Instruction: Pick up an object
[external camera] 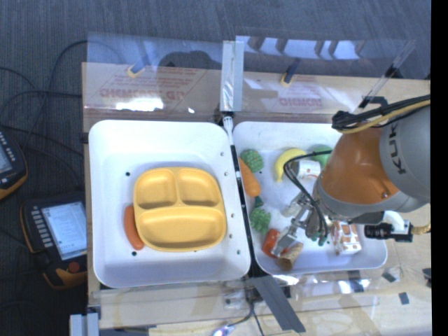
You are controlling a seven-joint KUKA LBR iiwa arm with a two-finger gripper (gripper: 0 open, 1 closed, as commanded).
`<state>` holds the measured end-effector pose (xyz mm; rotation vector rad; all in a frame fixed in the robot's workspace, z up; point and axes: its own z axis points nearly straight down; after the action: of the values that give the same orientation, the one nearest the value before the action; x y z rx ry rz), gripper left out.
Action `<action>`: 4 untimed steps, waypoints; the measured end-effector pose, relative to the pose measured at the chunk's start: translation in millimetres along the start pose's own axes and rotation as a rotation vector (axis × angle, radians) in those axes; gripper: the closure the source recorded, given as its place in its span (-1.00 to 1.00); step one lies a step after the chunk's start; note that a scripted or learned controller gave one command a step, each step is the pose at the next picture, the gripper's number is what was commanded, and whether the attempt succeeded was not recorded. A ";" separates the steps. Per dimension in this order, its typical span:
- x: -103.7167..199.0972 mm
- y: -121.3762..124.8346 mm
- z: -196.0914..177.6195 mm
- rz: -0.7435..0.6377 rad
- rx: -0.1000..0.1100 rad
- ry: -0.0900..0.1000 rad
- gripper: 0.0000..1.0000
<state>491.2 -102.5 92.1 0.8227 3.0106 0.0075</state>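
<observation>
The right bin holds several toy foods. An orange carrot with a green top lies along its left wall. A yellow banana and a green piece lie at the back. Near the front are a green broccoli, a red piece and a brown piece. My gripper reaches down-left from the orange wrist. Its tip is just right of the red piece and directly above the brown one. Nothing is visibly lifted. A white and red box lies to the right of the gripper.
The left bin carries a yellow divided plate with an orange-red sausage beside its left edge. The arm's body covers the right bin's middle and right. A low divider wall separates the bins.
</observation>
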 end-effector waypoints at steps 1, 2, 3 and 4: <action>1.4 1.2 0.3 0.064 0.000 0.000 -1.00; 3.2 3.5 0.5 0.200 0.000 0.002 -1.00; 4.0 4.3 0.6 0.281 -0.001 0.003 -1.00; 2.7 5.0 -9.0 0.282 -0.003 0.001 1.00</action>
<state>491.3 -96.8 101.0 1.2378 2.8660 0.0175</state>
